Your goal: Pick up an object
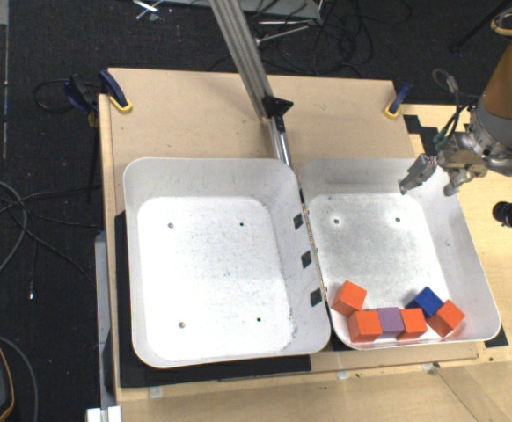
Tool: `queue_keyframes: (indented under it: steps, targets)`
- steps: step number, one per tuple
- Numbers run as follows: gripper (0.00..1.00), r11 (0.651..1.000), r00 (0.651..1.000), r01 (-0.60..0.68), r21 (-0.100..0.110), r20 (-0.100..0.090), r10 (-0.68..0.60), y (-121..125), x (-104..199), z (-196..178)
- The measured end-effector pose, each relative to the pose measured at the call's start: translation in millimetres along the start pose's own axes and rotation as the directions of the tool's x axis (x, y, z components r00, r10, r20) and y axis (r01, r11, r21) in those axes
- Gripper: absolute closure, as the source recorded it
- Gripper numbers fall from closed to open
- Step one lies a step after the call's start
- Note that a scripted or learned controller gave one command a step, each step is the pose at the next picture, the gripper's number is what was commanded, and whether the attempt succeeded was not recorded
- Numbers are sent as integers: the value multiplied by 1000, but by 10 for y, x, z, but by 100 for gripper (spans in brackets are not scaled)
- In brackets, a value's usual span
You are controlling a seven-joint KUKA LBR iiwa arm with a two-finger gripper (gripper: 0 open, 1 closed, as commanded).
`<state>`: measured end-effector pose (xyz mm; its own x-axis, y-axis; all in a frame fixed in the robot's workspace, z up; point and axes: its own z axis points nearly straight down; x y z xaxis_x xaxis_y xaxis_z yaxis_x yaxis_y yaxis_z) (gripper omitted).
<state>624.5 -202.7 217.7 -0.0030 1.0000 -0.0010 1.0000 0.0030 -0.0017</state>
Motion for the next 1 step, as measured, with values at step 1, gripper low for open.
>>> queue_keyframes:
  steps: [1]
  targets:
    - [0, 1000, 1000, 2, -12, 2, -2, 73, 145, -1217]
